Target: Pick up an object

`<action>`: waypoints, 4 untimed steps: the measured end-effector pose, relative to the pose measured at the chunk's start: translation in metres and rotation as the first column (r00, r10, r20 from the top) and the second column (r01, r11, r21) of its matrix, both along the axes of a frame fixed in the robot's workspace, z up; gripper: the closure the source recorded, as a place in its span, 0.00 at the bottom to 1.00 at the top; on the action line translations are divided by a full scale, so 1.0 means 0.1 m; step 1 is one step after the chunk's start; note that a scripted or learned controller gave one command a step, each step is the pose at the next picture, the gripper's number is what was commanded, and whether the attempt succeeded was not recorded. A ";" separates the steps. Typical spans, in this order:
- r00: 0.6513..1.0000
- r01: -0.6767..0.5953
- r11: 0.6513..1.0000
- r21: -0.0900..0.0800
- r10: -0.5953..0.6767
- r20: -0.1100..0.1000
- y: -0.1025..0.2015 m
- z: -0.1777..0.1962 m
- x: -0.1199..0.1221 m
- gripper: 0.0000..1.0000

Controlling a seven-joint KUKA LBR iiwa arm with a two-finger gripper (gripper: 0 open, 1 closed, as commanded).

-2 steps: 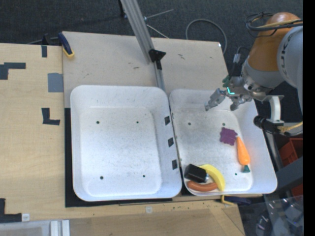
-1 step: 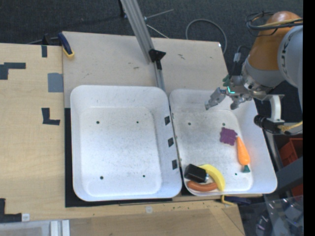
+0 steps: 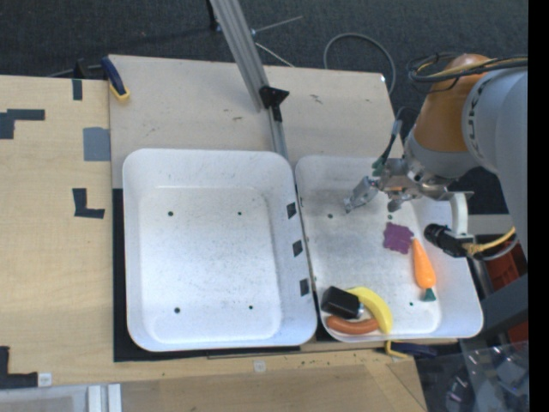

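The grey KUKA arm with its orange band (image 3: 446,110) is seen entering from the right edge of the camera view, bent downward at the wrist. The two-finger metal gripper (image 3: 376,197) is carried low and pointed toward the left. One grey finger (image 3: 358,196) is angled out to the lower left, and nothing is seen between the fingers.

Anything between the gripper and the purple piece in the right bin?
Nothing visible. The gripper hangs over bare floor of the right bin, and the purple piece lies just below it in the view with open floor between. The carrot lies on the piece's far side, touching or nearly so.
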State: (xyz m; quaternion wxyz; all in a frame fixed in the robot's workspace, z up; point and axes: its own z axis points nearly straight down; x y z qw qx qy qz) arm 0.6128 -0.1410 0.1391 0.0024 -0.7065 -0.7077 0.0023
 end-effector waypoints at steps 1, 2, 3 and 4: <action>1.000 0.000 1.000 -0.002 0.000 0.005 0.01 -0.52 0.00 0.00; 1.000 -0.001 1.000 -0.001 0.001 0.005 0.01 -0.41 0.00 1.00; 1.000 0.001 1.000 -0.001 -0.001 0.010 -0.06 0.06 0.00 1.00; 1.000 0.000 1.000 -0.001 0.000 0.010 -0.05 0.48 0.00 1.00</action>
